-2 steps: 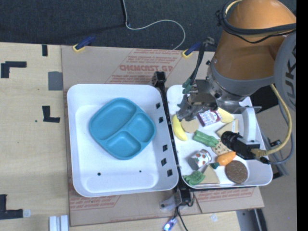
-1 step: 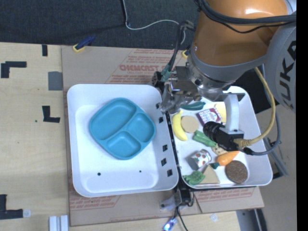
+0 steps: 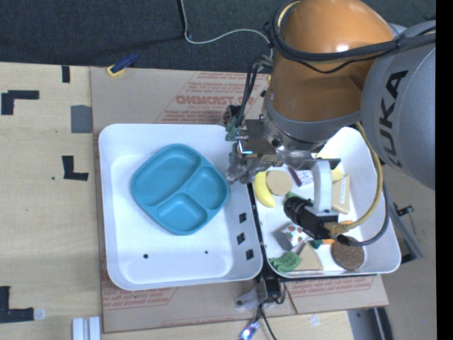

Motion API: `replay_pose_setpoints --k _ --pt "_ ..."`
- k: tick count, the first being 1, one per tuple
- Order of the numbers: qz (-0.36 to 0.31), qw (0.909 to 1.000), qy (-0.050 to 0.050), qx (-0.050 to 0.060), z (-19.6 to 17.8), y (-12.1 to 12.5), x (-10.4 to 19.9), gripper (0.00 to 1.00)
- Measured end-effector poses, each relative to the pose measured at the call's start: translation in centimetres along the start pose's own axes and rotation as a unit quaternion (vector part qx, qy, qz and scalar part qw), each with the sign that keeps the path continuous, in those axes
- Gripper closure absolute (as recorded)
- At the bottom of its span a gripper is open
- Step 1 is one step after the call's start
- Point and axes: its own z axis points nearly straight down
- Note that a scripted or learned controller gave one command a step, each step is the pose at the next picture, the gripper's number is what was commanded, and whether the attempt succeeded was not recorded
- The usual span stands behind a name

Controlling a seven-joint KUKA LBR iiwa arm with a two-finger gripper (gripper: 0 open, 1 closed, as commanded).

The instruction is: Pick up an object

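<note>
Mostly hidden under the arm [image 3: 333, 69], the right bin [image 3: 382, 261] holds clutter; gripper [image 3: 244, 163] state unclear; smooth blue divided plate [image 3: 179, 188] left.

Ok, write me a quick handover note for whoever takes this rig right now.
Claw: low over the divider between the two bins; open or shut, cannot tell.
Left bin: blue divided plate, lying flat.
Right bin: banana, brown round piece, green item and other small things, partly under the arm.
Done: nothing visibly picked up.
Left: grasp and lift one object.
</note>
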Motion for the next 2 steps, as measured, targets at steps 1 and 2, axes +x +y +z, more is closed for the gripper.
replay_pose_setpoints --k 1,2 --pt "0.001 1.0 -0.001 0.003 8.2 -0.1 -1.6 1.0" --pt "0.002 1.0 0.001 -0.007 -2.4 0.3 -6.8 1.0"
